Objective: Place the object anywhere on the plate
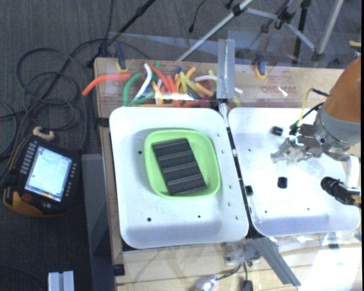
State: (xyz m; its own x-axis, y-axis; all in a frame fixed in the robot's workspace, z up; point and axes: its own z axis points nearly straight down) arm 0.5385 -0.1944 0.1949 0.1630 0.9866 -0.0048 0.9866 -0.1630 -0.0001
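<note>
Green plate [213, 162] in the left bin [127, 217] is carrying the dark ribbed block [179, 167], lying flat near its middle. Over the right bin [261, 217], the gripper [291, 150] is hovering, grip state impossible to tell. Best is probably backing away without nudging the block.

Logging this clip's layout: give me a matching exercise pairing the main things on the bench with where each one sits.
Things:
1. dark ridged object
2. green plate
3. hand
4. teach pendant

Places:
A. over the right bin
B. on the floor, left of the bench
C. on the plate
D. in the left bin

Pairs: 1-C, 2-D, 3-A, 4-B
</note>
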